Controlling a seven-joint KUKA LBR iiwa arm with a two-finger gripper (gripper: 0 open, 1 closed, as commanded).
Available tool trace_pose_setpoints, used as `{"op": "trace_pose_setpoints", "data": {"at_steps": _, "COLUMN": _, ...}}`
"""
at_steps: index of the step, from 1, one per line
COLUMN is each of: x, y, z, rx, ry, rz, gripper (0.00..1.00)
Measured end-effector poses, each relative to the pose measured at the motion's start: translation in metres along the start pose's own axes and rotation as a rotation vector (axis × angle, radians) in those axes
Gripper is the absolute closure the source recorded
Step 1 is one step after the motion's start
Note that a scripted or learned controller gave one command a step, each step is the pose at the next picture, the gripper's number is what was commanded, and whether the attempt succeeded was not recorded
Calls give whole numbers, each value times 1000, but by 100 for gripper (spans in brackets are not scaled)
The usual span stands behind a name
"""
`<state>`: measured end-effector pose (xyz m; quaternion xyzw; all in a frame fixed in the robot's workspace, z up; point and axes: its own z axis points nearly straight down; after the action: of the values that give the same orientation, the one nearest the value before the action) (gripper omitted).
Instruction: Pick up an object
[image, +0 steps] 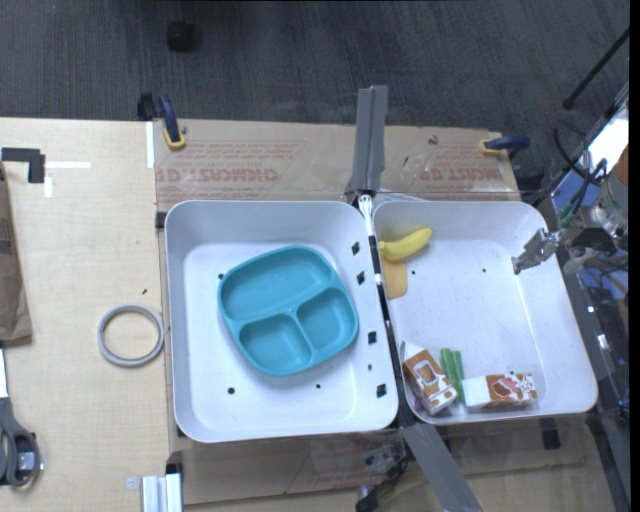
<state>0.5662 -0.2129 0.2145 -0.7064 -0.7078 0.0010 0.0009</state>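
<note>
Hovering at the right bin's (560, 330) right rim, the tool (530, 252), grip state unclear, is facing leftward toward the banana (405, 243).

Both bins white: left bin (190, 330), right bin (560, 330), each speckled with small dark dots. Divided plate (288, 310) solid teal-blue. Banana (405, 243) yellow, with a tan-orange piece (396, 281) just below it. Two cartons: one (430, 381) brown and white, printed; the other (502, 390) white with orange-red print. Green sticks (453, 366) between them. Counter (80, 250) light wood-tone. Cardboard (250, 160) brown with red lettering. Tape ring (131, 334) grey. Clamps (172, 128) blue and yellow.
</note>
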Motion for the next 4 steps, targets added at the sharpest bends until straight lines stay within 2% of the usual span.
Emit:
{"op": "trace_pose_setpoints", "data": {"at_steps": 1, "x": 51, "y": -72, "z": 89, "rx": 1, "ry": 1, "rz": 7, "gripper": 0}}
{"op": "trace_pose_setpoints", "data": {"at_steps": 2, "x": 117, "y": -35, "z": 103, "rx": 0, "ry": 0, "rz": -142, "gripper": 0}}
{"op": "trace_pose_setpoints", "data": {"at_steps": 3, "x": 114, "y": -89, "z": 124, "rx": -1, "ry": 0, "rz": -319, "gripper": 0}}
{"op": "trace_pose_setpoints", "data": {"at_steps": 4, "x": 113, "y": -88, "z": 115, "rx": -1, "ry": 1, "rz": -315, "gripper": 100}}
